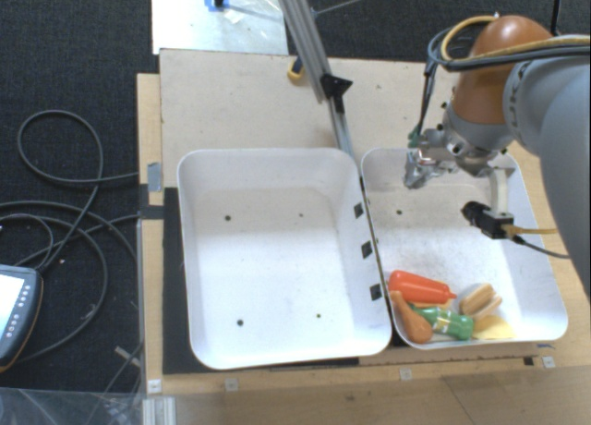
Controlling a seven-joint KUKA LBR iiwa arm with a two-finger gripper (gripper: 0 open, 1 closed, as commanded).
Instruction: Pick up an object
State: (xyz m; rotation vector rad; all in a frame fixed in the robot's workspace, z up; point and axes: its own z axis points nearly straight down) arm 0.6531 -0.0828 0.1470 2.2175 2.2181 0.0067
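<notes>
- Your gripper (420,172) hangs over the right bin's (536,229) far end; you cannot tell its state.
- Toy food sits bunched in the near corner: carrot (421,286), bottle (447,323), bun (480,299).
- It probably handles light, stiff and slippery; take the carrot across its middle.

I see a pale tan bench (231,100) carrying two shallow white bins side by side, the left bin (199,257) touching the right bin (545,294).
</notes>
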